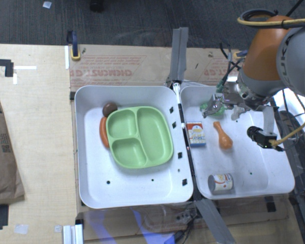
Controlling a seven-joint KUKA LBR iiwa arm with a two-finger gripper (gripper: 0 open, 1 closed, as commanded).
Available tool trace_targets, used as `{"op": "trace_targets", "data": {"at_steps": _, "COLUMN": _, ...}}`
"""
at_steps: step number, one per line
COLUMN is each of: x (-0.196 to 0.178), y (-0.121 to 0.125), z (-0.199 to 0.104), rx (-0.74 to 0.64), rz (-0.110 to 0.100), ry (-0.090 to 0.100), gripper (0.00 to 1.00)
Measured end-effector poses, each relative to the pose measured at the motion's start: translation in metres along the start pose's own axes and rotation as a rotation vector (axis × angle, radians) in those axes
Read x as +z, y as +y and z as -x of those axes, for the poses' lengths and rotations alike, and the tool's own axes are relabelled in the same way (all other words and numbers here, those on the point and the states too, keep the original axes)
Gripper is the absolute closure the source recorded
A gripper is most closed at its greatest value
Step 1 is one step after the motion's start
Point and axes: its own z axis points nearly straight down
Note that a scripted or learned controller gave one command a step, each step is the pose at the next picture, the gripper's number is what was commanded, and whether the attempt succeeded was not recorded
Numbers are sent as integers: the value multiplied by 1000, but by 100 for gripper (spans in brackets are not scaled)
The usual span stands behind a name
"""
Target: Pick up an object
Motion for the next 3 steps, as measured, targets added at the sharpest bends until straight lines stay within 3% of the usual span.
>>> {"op": "trace_targets", "data": {"at_steps": 1, "x": 100, "y": -18, "z": 47, "rx": 20, "rz": 0, "ry": 1, "gripper": 0}}
{"op": "trace_targets", "data": {"at_steps": 2, "x": 91, "y": -18, "z": 48, "rx": 24, "rz": -2, "ry": 0, "gripper": 100}}
{"op": "trace_targets", "data": {"at_steps": 3, "x": 0, "y": 12, "z": -31, "rx": -15, "rz": -1, "ry": 0, "gripper": 100}}
